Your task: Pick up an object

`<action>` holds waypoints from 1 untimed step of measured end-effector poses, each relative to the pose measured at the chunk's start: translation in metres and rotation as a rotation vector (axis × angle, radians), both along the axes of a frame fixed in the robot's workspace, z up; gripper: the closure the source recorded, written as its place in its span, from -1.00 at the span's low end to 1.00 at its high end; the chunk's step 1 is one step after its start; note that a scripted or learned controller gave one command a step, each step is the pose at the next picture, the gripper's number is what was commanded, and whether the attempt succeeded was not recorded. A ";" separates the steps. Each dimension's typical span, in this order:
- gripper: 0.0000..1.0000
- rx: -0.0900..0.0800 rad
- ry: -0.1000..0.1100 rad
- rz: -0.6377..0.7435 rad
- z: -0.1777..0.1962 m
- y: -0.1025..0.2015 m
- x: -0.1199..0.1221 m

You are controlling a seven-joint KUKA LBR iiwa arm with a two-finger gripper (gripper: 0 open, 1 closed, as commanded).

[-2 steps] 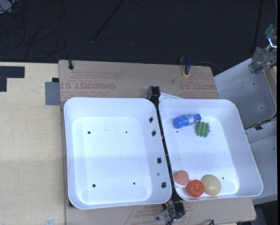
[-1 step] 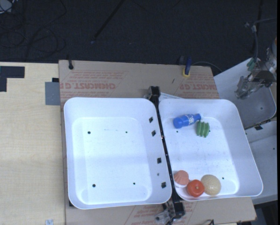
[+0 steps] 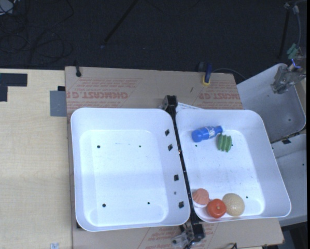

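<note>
While nothing is lifted from either bin, every loose item lies in the right bin [image 3: 273, 176], a shallow white plastic tray with rounded corners and a smooth, slightly glossy floor dotted with small dark holes. Near its far side a small blue bottle [image 3: 207, 133] lies on its side, cylindrical, with its narrower end toward the right. Just beside that end sits a green ridged piece [image 3: 224, 142], short and ribbed, close to the bottle; whether the two touch cannot be told. Well apart from these, in the near corner, three rounded things crowd together: a pale pink disc-like piece [image 3: 200, 196], a shiny red-orange ball [image 3: 216, 208] and a dull beige ball [image 3: 233, 204]. The red-orange one sits between the other two and appears to touch both. The left bin [image 3: 75, 154], the same moulded white tray, abuts the right one along a shared edge, where small black clips [image 3: 170, 104] run down the seam. Both bins rest on a flat sheet of brown cardboard [image 3: 118, 90] with red printed lettering. The cardboard lies on a pale wood-grain bench top [image 3: 25, 165] marked with dark flat patches. To the right, a smooth grey metal plate [image 3: 271, 100] with a rounded edge stands beside the right bin.
</note>
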State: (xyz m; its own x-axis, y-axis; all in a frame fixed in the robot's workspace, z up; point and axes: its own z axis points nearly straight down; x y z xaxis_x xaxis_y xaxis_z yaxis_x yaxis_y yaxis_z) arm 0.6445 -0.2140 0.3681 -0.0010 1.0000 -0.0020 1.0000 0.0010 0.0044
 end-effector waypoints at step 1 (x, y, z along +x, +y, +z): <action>1.00 -0.001 -0.004 0.001 0.089 0.000 0.000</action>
